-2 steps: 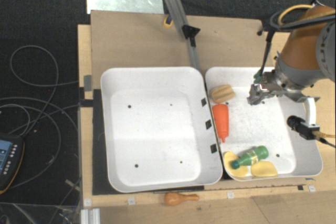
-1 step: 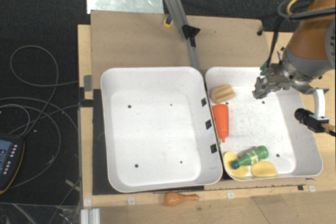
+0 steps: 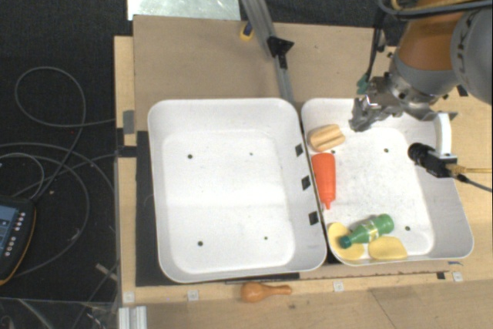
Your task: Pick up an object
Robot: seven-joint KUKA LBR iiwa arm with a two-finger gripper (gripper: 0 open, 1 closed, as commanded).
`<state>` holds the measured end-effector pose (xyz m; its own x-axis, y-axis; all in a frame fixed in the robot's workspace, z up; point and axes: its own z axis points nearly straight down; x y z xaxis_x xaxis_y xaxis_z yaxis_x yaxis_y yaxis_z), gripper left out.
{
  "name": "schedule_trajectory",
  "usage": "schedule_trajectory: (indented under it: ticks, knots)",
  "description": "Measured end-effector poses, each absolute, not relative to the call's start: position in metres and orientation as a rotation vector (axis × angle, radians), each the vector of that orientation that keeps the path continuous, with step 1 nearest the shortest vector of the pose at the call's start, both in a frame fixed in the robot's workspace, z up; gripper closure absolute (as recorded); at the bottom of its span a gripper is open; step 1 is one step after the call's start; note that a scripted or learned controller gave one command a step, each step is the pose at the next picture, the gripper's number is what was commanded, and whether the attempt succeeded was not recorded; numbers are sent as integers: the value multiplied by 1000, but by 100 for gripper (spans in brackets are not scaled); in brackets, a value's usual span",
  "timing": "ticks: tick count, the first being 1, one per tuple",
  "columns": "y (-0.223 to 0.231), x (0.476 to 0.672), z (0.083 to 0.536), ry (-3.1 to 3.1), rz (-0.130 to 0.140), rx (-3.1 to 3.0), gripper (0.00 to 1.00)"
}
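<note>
The right bin (image 3: 431, 196) holds a tan bread roll (image 3: 326, 137) near its back left corner, an orange carrot (image 3: 325, 178) along its left wall, and a green bottle (image 3: 368, 230) lying over yellow pieces (image 3: 385, 248) at the front. My gripper (image 3: 362, 120) hangs over the back of this bin, just right of the bread roll and apart from it. Nothing shows between its fingertips.
The left bin (image 3: 223, 189) sits beside the right one. A small orange pear-shaped object (image 3: 264, 290) lies on the bench in front of the bins. A grey pole (image 3: 258, 8) slants across the back. Cables lie on the floor at left.
</note>
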<state>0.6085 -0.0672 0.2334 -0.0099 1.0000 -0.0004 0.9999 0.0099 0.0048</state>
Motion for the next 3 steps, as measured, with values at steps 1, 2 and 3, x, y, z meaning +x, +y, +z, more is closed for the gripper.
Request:
schedule_trajectory:
  ticks: [1, 2, 3]
  knots:
    - [-13, 636, 238, 2233, 8, 2207, 100]
    - [36, 659, 242, 2232, 8, 2208, 100]
    - [83, 661, 237, 2232, 5, 2210, 100]
